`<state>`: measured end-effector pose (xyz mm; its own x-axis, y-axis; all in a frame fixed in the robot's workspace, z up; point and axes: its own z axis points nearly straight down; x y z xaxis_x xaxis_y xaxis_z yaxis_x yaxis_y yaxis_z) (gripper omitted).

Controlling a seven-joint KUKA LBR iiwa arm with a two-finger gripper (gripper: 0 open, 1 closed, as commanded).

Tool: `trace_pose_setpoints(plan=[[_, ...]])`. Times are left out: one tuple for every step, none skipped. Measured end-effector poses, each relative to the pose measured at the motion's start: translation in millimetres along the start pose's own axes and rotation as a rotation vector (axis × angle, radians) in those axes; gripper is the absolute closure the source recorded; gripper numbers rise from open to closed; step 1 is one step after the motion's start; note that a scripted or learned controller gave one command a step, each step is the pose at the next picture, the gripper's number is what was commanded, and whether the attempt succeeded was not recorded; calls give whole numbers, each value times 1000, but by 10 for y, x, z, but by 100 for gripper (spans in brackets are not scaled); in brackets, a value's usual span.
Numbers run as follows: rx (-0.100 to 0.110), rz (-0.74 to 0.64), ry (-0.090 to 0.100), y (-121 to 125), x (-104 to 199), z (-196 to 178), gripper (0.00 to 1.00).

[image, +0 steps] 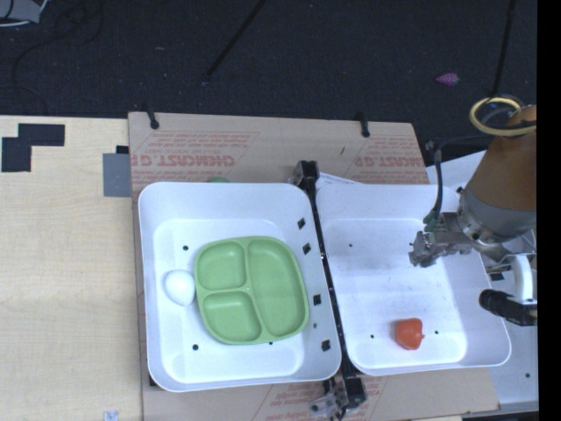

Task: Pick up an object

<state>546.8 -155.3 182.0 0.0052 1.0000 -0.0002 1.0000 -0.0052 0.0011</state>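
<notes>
So here's where we're at: the end effector (pixel 427 251) is hanging over the upper right part of the right bin (pixel 368 207), with the grey arm (pixel 504 178) coming in from the right edge. We honestly can't tell from this angle whether it's released or clenched, it's just a dark cluster of metal up there, and we see nothing caught in it. The closest candidate for a pick is the little orange-red object (pixel 408 332), sitting on the floor of the same bin, down toward the near edge. From the end effector it lies nearer the camera and a touch to the left, clearly apart from it with bare white bin floor between. So our read is that the next move is mostly a slide toward the front wall of the bin plus a descent, barely any sideways shift. The thing itself looks small, roundish and a bit lumpy, maybe slightly taller than wide, so we wouldn't call a real long axis on it; approach angle probably doesn't matter much. It sits near the front wall but not touching it, so there's some room. Over in the left bin (pixel 158 235) there's a green divided plate (pixel 251 289) with a white egg-shaped object (pixel 180 287) touching its left rim, both well away from the arm, so the orange one is the obvious target.
</notes>
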Motion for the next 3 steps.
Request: trace_pose_setpoints(plan=[[-1,-6,0,7,-9,-526,100],[2,-9,2,125,440,-588,100],[3,-9,2,248,973,-655,100]])
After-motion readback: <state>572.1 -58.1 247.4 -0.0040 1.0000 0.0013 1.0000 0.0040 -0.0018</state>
